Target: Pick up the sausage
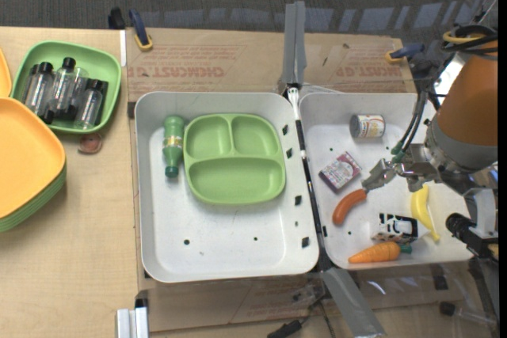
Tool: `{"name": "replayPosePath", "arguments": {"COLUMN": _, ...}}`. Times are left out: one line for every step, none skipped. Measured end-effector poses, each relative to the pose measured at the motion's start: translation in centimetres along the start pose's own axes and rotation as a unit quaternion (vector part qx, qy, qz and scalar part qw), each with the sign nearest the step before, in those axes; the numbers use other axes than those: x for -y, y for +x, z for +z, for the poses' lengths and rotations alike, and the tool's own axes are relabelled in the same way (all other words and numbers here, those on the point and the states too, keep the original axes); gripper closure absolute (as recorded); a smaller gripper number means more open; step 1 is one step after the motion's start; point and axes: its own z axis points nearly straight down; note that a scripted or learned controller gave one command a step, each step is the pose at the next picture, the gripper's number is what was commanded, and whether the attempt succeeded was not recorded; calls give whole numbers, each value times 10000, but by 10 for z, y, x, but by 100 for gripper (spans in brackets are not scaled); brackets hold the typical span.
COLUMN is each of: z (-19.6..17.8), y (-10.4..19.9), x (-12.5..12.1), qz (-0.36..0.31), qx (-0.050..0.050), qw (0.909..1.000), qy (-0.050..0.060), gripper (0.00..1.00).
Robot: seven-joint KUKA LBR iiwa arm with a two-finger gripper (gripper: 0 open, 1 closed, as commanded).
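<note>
The arm (475, 103) is cut off by the right edge. The orange plates (28, 162) run off the left edge. The can (368, 126) label is too small to read.

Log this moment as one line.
gripper: open, above sausage's upper end | sausage: lying in right bin, not gripped | pick: not yet done

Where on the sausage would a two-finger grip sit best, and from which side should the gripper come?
Probably across the middle of the sausage, coming straight down from above. It lies flat and slanted on the right bin floor, so fingers closing across its narrow width should fit. The gripper hangs by its upper end; the purple packet lies close by.
</note>
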Motion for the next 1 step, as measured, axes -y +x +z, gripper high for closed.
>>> {"name": "replayPosePath", "arguments": {"z": 113, "y": -10, "x": 11, "qz": -378, "qx": -3, "qw": 9993, "qy": -7, "gripper": 0}}
